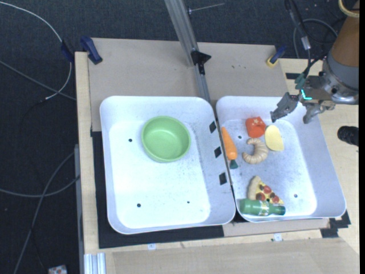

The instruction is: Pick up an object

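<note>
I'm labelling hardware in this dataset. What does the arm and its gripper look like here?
The arm is grey metal with a wide orange-brown band above the wrist. The wrist section is silvery grey, with a small cyan light on it. The gripper has two dark grey fingers. Black cables run along the arm toward the wrist.

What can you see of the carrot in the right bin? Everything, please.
The carrot is a small orange toy, plastic-looking, tapered, with a dark green stub at its lower end. It lies flat, lengthwise along the left wall of the right bin, beside the divider. The croissant-shaped toy sits just to its right, apparently not touching. Nothing grips it.
</note>
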`<state>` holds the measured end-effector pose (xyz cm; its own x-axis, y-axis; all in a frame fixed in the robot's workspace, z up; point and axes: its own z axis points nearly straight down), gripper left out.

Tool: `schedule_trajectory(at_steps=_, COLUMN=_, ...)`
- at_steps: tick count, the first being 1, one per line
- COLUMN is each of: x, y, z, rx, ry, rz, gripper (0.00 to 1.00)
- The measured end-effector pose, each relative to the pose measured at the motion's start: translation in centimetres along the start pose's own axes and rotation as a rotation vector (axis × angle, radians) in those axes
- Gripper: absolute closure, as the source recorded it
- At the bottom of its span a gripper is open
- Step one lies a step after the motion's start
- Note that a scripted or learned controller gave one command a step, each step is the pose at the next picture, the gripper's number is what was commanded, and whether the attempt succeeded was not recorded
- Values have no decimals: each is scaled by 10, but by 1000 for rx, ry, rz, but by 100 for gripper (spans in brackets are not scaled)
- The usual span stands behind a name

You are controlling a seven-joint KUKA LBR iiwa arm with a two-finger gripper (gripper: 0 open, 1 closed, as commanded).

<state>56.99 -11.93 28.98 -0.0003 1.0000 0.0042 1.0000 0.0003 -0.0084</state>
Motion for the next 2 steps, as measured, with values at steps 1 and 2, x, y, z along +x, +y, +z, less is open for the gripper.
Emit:
schedule_trajectory(at_steps=1, x=0, y=0, z=-1, rx=-2, ry=0, rz=0, gripper=0)
schedule_trajectory(at_steps=2, x=-2, y=-2, z=63, rx=8, ry=1, rz=2, gripper=0)
